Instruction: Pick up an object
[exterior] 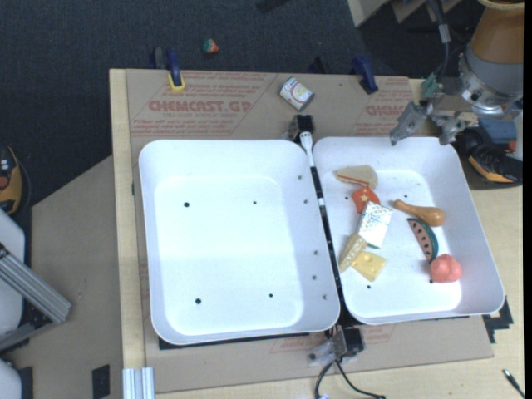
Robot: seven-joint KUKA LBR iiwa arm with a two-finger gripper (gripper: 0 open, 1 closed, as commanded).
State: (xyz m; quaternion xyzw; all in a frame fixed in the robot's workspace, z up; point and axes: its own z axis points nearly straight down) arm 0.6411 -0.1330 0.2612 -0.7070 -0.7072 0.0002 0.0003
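The right bin (474, 223) holds several small items. A tan slice (356, 175) lies beside a red piece (364, 198), with a white and blue carton (376, 223) just below them. Two yellow cheese wedges (366, 263) sit nearer the front. To the right are an orange gourd (420, 213), a watermelon slice (424, 238) and a pink ball (445, 268). My gripper (424, 131) hangs over the bin's far rim, open, with nothing between its fingers. It is well above and behind the items.
The left bin (158, 223) sits beside the right one. On the brown board behind the bins are a small box (296, 94) and blue clamps (174, 66). A small ball (211, 46) lies on the dark floor.
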